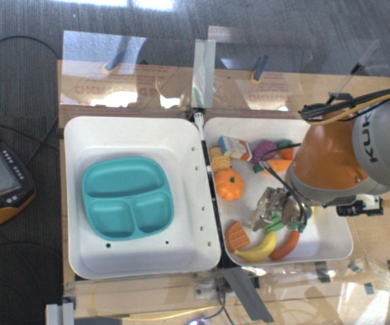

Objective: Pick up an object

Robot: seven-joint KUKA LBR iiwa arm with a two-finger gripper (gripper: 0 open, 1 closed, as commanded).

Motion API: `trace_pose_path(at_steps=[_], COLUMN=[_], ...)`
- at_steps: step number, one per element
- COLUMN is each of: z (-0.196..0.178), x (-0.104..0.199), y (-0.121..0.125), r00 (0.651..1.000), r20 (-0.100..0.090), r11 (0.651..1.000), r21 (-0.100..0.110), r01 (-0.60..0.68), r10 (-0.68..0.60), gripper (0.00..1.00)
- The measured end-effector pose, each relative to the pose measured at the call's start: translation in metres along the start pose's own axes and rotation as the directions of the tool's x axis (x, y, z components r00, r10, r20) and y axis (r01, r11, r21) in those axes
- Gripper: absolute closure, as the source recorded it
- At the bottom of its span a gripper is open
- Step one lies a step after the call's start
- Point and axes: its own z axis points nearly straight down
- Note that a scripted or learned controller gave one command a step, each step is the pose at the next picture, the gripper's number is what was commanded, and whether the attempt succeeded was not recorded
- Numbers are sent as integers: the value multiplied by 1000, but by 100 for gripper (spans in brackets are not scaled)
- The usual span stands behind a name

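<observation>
Camera view shows the table (374, 249) from above, with two white bins side by side on it. The left bin (87, 249) carries a teal divided plate (127, 196). The right bin (330, 246) carries a heap of toy food, and the grey arm (330, 158) with its orange band reaches over it from the right. Below the band the claw (279, 212) hangs low over the lower middle of the right bin. Its metal parts are mixed with cables and shadow, so I cannot tell if it is wide or narrow, and I see nothing held in it. The nearest things, as I judge, are the yellow banana (259, 248) and the red sausage (284, 244). Both lie just below the claw, toward the front wall of the bin. The long axis of the banana goes from lower left to upper right, and its upper tip comes almost under the claw. The sausage lies beside it on the right, with nearly the same slant. A ridged orange slice (237, 235) lies to the left of the banana, and a small orange pumpkin (229, 185) sits further up, near the wall between the bins. For the coming move, I think, a short descent toward the front of the bin would reach the banana across its narrow side.
</observation>
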Motion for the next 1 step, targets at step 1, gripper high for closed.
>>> trace_pose_path(at_steps=[1], z=[-81], x=[-11], y=[56], r00=[1000], r20=[-11], r11=[1000], r21=[1], r01=[11], r10=[-11], gripper=[100])
